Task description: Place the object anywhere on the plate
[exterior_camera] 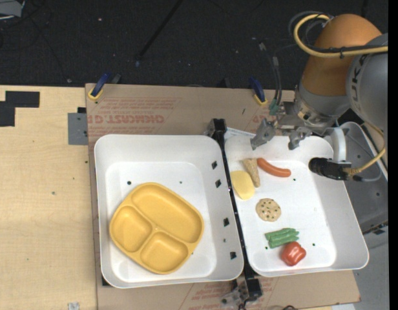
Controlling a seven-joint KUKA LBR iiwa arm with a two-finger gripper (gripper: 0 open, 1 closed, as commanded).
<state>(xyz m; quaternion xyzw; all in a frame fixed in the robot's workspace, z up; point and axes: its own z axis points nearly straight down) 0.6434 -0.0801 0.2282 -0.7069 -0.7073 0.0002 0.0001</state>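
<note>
While the open hand (277, 139) hovers empty, food fills the right bin (341, 237); left bin (115, 154) holds the plate (156, 227).

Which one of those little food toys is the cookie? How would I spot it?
Look in the right-hand white bin, where the toy foods lie. Near its middle sits the cookie, below the yellow piece and above the green beans. It alone is a flat tan disc with dark specks.

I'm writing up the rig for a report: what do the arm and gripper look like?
The arm is grey, with a rounded orange band above the wrist and a yellow cable looped beside it. The gripper is a small metal two-finger unit with thin wires.
</note>
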